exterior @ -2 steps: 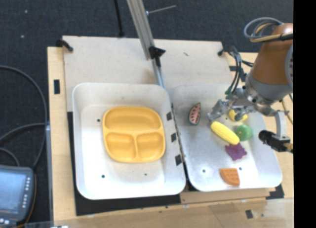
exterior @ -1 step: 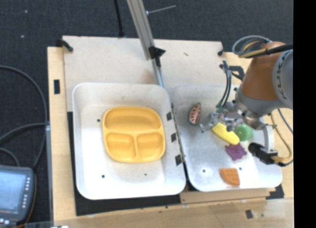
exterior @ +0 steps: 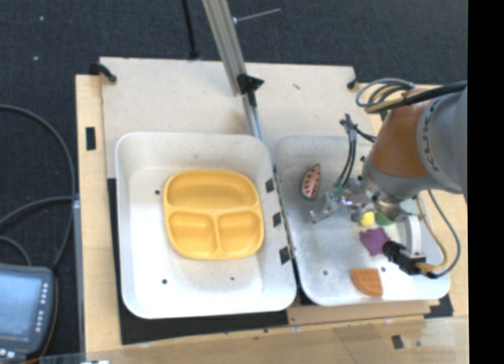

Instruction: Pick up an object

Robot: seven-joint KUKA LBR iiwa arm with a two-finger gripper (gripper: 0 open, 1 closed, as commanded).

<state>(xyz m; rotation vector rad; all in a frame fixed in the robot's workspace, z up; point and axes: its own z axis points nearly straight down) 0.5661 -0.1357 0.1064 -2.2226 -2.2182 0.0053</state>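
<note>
Yellow tray (exterior: 213,214) in left bin (exterior: 134,276); right bin's (exterior: 331,287) items blurry

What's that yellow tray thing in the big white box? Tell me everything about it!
The yellow tray is a plate with rounded corners and looks like smooth plastic. It has three sections: one long one across the top and two smaller ones below. It lies flat, turned slightly, about in the middle of the left white bin. It touches the bin floor and nothing else. All three sections look bare.

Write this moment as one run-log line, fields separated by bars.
arm: over right white bin | gripper: low, near red slice-shaped toy | grasp: none seen | left bin: yellow divided plastic tray
</note>
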